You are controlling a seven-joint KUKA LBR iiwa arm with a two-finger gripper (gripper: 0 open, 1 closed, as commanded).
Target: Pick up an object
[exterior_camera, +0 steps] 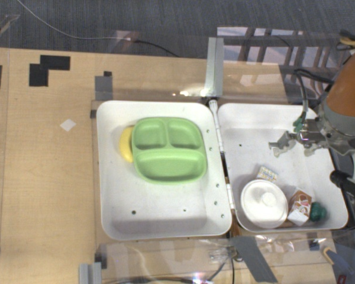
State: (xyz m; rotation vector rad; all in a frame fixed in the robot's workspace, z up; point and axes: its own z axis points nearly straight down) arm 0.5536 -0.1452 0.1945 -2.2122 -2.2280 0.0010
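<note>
The claw (282, 144) hangs with jaws apart, holding nothing; the white bowl (264, 203) lies toward six o'clock (slightly left), well apart.

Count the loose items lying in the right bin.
4: a white round lid near the front, a small packet just behind it, a carton to its right, and a green object beside the carton. The arm may hide others.

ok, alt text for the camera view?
The grey arm's pincer hangs over the right bin, above a white bowl, a small carton and a green object; the left bin holds a green divided tray.
</note>
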